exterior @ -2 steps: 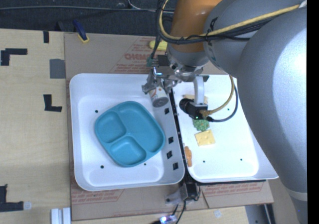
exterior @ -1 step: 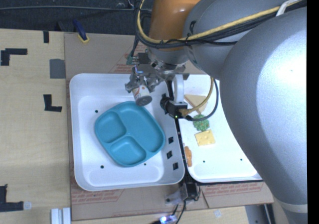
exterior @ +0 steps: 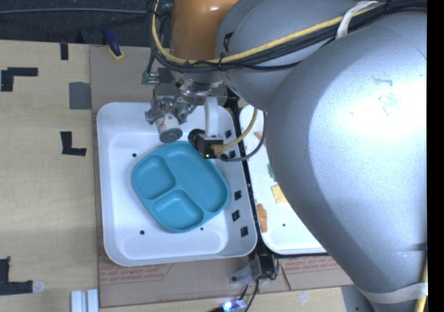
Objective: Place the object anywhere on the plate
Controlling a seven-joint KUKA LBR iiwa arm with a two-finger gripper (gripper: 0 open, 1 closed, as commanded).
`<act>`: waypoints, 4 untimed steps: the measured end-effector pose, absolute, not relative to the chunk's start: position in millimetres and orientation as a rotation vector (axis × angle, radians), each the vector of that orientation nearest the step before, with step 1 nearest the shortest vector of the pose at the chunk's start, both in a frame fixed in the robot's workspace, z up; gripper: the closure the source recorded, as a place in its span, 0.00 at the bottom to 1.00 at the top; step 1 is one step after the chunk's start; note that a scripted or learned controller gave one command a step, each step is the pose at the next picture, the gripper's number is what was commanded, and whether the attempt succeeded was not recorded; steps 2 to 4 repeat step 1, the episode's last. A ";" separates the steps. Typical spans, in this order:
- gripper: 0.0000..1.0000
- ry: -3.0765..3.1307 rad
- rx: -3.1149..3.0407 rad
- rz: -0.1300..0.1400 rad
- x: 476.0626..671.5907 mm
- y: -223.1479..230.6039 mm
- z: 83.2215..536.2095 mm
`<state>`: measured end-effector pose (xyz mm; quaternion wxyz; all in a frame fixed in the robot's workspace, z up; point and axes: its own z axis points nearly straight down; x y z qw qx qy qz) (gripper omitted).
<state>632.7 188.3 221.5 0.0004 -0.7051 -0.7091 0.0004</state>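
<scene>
Left white bin (exterior: 114, 186): holds a blue plate (exterior: 182, 187) with three compartments, lying tilted across the bin floor, all three compartments bare. Right white bin (exterior: 291, 238): mostly hidden under the grey arm (exterior: 347, 130); a small orange piece (exterior: 262, 216) and a tan piece (exterior: 278, 195) visible near its left wall. Gripper (exterior: 168, 123) at the far end of the left bin, just beyond the plate's upper edge. Small round grey-and-reddish object (exterior: 169, 131) right at the fingertips, close to the plate rim; held or merely touching, cannot tell. Finger opening too cluttered to judge.
</scene>
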 end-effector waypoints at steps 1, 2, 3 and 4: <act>0.00 -2.224 -2.218 0.004 632.3 185.5 222.3; 0.00 -2.224 -2.218 0.004 632.3 185.5 222.3; 0.00 -2.224 -2.218 0.004 632.3 185.5 222.3; 0.00 -2.224 -2.218 0.004 632.3 185.5 222.3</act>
